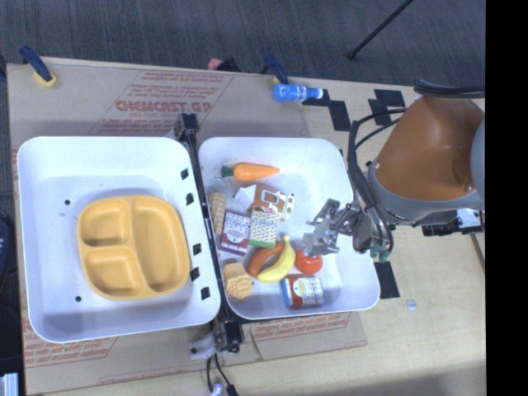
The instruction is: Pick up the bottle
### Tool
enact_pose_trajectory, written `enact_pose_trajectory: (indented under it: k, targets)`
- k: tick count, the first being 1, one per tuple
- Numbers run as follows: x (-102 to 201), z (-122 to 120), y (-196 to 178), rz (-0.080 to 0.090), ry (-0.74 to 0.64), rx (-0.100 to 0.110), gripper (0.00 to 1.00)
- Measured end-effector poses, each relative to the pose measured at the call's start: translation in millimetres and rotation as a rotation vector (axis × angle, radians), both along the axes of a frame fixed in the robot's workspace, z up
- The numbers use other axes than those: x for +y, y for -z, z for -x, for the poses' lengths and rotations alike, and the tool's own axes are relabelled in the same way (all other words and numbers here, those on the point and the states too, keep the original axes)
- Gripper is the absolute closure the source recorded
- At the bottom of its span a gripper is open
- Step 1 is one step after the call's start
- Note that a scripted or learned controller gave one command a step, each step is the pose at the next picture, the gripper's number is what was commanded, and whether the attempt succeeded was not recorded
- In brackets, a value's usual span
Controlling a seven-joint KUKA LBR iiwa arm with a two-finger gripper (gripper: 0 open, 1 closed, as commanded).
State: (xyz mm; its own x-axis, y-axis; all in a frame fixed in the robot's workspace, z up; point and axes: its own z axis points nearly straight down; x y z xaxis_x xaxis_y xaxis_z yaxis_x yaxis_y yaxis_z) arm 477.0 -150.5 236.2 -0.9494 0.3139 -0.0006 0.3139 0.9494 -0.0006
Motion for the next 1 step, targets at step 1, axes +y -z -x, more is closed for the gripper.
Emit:
enact_pose_trajectory:
  k: [1]
  targets:
    - [87.6, 0.4, 44.5, -0.001, -0.373, 0.003, 1.0]
